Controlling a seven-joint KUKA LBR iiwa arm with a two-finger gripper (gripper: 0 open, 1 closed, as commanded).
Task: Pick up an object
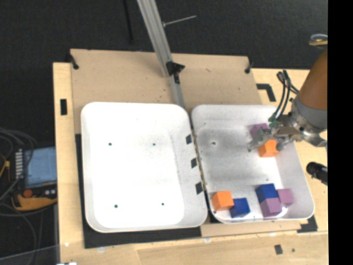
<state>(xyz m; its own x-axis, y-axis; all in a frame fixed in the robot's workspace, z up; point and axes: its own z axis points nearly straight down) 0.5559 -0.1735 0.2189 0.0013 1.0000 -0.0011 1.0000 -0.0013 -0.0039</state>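
Orange cube: a small orange block (268, 148) in the right white plastic bin (220, 164), towards its far right, directly under the gripper (267, 139).
Gripper: two metal fingers straddle the cube's top; whether they grip it I cannot tell.
Beside it: a pale purple block (258, 130), just left and farther.
Near edge: orange cube (223, 199), two blue blocks (239, 207), two purple blocks (271, 206).

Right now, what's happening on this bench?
A robot arm reaches in from the right over the right bin. Its gripper sits low by an orange block and a purple block near the bin's far side; whether it has hold of either cannot be told. More blocks sit along the near edge: an orange one, two blue and two purple. The left bin stands beside it.
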